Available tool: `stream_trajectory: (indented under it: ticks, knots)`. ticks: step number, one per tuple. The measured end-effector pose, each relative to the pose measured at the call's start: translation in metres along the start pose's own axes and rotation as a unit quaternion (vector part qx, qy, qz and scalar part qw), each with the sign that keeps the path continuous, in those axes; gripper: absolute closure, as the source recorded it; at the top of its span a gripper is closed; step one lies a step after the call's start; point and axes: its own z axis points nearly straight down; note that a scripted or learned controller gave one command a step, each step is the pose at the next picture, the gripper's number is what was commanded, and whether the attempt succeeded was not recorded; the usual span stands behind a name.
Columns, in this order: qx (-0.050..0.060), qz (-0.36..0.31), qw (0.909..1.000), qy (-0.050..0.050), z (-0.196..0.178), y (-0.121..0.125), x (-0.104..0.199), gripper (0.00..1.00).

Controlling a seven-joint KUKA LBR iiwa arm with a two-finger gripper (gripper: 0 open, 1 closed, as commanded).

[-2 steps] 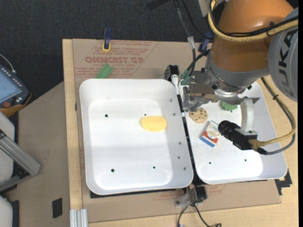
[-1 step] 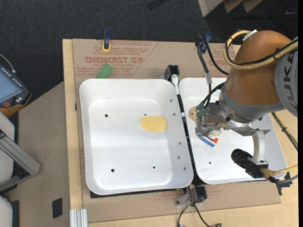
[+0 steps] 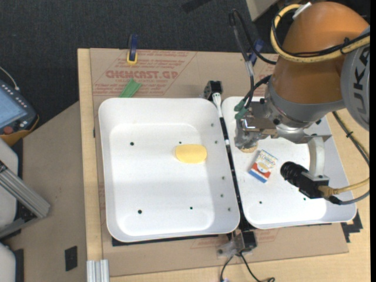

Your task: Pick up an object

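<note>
At the upper left of the right bin [image 3: 329,213], the gripper [image 3: 247,144] points down near the bin's floor, but whether its jaws are spread or pressed together cannot be told, nor whether it grips anything. A small box [image 3: 262,166], white with red and blue print, lies just right of and below it. A yellow oval object [image 3: 190,153] rests mid-frame in the left bin [image 3: 117,175], well apart.

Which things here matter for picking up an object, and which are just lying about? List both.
For the job: gripper; yellow oval object in the left bin; small red, white and blue packet in the right bin.

Lying about: green strip; yellow clip; cardboard sheet.
</note>
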Motion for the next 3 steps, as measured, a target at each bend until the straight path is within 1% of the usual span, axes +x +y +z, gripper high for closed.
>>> stream_trajectory:
  ticks: [1,2,3]
  knots:
    - [0.001,0.000,1.0000,0.000,-0.035,0.011,0.033,1.00]
    - [0.005,0.003,1.0000,-0.001,-0.008,0.004,0.007,1.00]
    - [0.007,0.004,1.0000,-0.001,0.032,-0.016,-0.032,1.00]
